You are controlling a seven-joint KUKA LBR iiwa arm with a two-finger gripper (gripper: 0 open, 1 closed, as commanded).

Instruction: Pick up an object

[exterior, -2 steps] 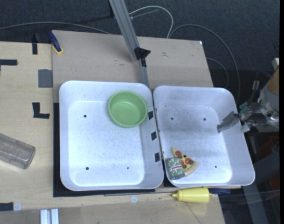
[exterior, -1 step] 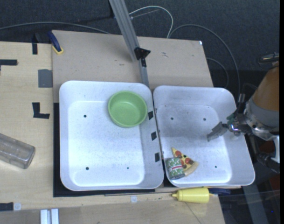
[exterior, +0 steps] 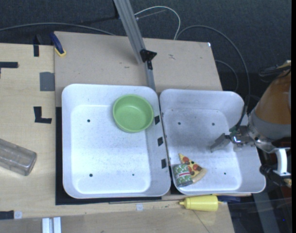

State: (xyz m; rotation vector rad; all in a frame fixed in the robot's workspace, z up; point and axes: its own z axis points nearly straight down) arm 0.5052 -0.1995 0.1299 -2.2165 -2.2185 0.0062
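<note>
Gripper (exterior: 217, 143) over right bin (exterior: 235, 101), up-right of pizza-slice toy (exterior: 189, 170); nothing held, finger spread unclear. You should centre over toy before descending.

two white bins (exterior: 70, 130), one green bowl (exterior: 133, 113), one pizza slice (exterior: 192, 168), one yellow bottle (exterior: 202, 203)

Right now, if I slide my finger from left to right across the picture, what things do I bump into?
clear plastic container → green bowl → pizza slice toy → gripper
</note>
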